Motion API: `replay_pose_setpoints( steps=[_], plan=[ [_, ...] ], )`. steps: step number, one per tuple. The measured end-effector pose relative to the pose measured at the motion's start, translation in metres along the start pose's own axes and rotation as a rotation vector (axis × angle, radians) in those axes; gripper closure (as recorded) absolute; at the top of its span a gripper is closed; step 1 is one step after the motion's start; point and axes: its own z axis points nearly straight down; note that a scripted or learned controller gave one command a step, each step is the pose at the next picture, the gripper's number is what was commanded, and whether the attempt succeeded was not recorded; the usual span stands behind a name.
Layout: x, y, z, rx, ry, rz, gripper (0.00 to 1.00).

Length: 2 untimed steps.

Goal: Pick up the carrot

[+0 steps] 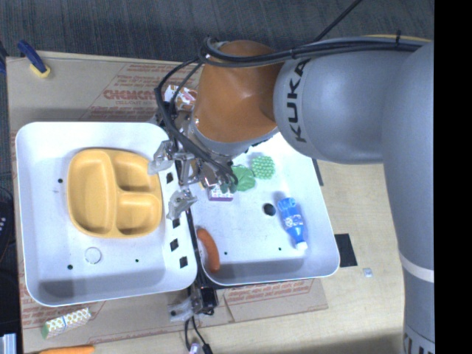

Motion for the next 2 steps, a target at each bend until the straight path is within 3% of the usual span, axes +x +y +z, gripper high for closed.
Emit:
replay_pose_setpoints(
  steps=[1,2],
  plan=[
    [-0.009,0.049,0.071,-0.001,0.003,-0.15,0.0],
    [-0.01,0.048,0.06,0.0,0.002,-0.15,1.0]
  ],
)
